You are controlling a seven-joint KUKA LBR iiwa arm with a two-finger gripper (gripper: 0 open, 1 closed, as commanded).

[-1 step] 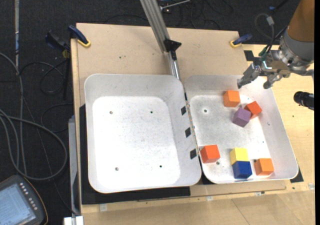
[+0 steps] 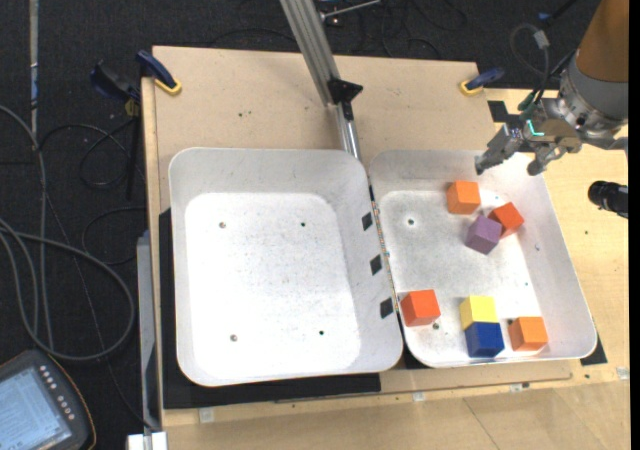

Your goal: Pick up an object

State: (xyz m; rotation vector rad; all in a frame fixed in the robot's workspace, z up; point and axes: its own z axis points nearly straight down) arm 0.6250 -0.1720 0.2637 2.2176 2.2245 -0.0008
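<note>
Fingers [image 2: 492, 160] of the gripper [image 2: 515, 160] are spread apart, and nothing is held between them. The gripper is seen at the top right, over the far edge of the right bin [image 2: 560, 238]. It is joined to the grey arm [image 2: 590, 98], which comes in from the right.

Blocks are found below the gripper, inside the right bin. An orange block [image 2: 463, 197] is placed nearest to it, just below and a little to the left, and it is not touched by the fingers. A red block [image 2: 508, 217] and a purple block [image 2: 484, 234] are set side by side, touching, a bit lower down. Four more blocks are kept near the front edge: an orange one at the left [image 2: 420, 306], a yellow block [image 2: 478, 310] with a blue block [image 2: 484, 339] right in front of it, and another orange one at the right [image 2: 527, 333].

The left bin [image 2: 190, 188] is seen beside the right one, on the wooden bench [image 2: 250, 98].
</note>
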